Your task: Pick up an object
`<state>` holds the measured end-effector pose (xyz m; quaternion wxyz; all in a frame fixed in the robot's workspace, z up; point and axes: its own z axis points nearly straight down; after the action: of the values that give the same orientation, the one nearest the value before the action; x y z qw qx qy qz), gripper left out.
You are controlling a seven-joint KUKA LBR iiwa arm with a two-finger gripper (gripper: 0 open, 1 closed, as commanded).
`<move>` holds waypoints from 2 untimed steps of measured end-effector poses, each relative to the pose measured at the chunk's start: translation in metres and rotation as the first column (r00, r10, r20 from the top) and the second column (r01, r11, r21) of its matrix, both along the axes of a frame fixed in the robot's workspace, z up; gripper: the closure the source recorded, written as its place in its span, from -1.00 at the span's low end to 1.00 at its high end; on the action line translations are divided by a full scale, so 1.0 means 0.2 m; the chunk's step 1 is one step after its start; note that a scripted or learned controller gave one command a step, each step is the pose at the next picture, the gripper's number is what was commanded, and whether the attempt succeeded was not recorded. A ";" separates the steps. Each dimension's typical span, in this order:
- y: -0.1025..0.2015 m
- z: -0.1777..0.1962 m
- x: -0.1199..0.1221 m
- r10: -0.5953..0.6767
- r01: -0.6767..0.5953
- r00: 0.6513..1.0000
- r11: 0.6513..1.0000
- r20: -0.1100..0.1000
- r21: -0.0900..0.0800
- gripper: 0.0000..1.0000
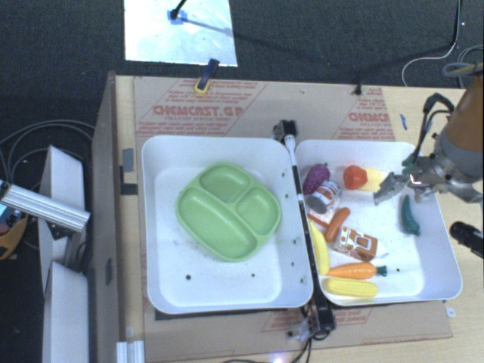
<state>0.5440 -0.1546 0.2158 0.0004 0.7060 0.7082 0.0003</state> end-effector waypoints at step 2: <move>0.20 -0.62 0.13 -0.005 0.005 1.000 1.000 0.025 -0.004 -1.00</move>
<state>0.5700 -0.1149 0.0915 0.0108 0.7076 0.7065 0.0078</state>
